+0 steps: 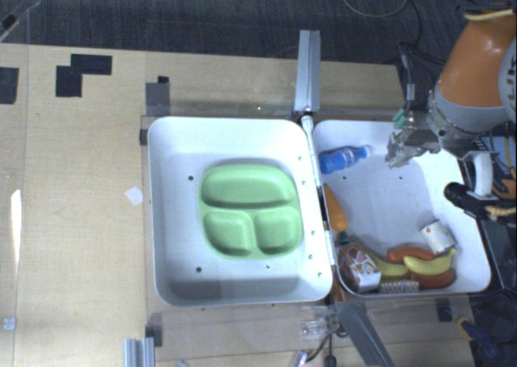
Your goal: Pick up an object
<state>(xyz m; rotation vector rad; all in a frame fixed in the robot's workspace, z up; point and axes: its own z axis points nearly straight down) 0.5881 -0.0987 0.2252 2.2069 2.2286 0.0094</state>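
My gripper (399, 153) hangs over the far part of the right bin (380, 204), just right of a small plastic bottle with a blue label (342, 158) that lies on its side. Nothing shows between its fingertips. Along the bin's near edge lie a yellow banana (428, 263), a red sausage-like piece (404, 254), a brown packet (359, 267) and a small white can (437, 236). An orange piece (335, 213) rests against the bin's left wall.
The left bin (174, 196) holds a green three-compartment tray (249, 209). A metal post (308, 74) stands between the bins at the back. Black cables and fittings (477, 200) crowd the right bin's right edge.
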